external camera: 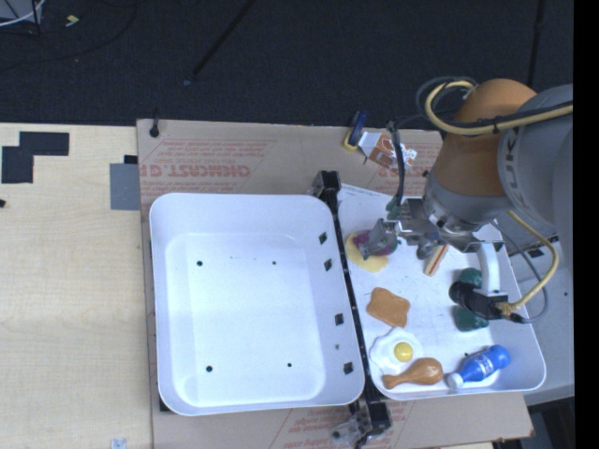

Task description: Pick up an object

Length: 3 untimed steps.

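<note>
Under claw [382,239], yellow toy [367,259].

Arm [510,157] cut off at right edge, covers right bin's [533,363] far corner. End effector [382,239] blurry over yellow object [368,258], partly hiding it; fingertips too small to read. Dark green item [468,318] right of end effector: unclear what.
</note>
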Each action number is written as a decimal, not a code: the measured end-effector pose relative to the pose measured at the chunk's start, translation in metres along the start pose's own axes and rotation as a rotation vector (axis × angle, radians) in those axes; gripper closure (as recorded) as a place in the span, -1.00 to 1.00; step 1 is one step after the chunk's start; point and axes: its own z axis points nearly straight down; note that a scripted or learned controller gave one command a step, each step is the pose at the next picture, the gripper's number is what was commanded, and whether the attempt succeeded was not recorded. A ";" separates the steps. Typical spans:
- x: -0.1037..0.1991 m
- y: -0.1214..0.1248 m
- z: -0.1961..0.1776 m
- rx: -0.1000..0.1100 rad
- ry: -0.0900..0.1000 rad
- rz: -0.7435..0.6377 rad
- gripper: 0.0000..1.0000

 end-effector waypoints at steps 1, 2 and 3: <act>-0.029 0.061 0.078 0.012 -0.002 0.002 -1.00; -0.028 0.059 0.064 0.014 -0.001 -0.002 1.00; -0.080 0.029 0.015 0.009 -0.003 0.009 1.00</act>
